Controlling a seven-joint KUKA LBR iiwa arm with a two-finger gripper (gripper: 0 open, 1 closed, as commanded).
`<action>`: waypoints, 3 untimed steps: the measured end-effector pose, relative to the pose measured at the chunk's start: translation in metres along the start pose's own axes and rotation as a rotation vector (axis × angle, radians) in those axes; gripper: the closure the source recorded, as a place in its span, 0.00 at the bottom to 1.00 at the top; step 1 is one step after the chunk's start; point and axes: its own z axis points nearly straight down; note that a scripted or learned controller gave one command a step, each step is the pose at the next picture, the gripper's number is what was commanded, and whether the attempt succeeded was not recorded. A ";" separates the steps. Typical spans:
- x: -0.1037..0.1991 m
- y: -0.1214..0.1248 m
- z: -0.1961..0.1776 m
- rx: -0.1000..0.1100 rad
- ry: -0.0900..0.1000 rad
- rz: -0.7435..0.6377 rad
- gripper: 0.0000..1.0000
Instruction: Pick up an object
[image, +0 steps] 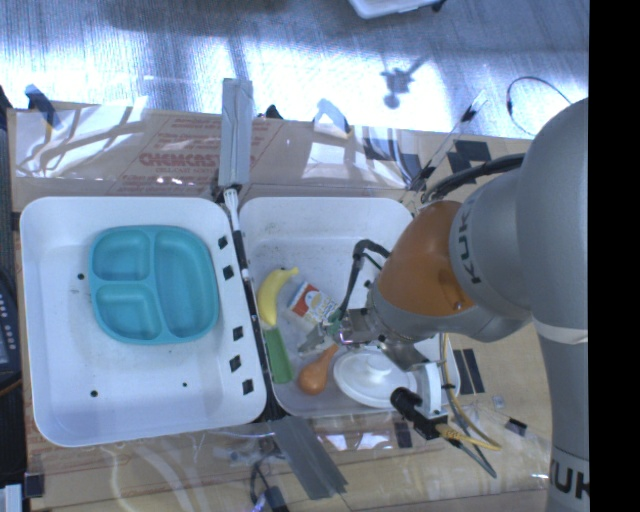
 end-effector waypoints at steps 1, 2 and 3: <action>-0.001 0.000 -0.008 0.003 0.000 -0.003 1.00; 0.061 -0.008 -0.094 0.000 0.000 -0.106 1.00; 0.026 0.034 -0.121 0.000 -0.002 0.047 1.00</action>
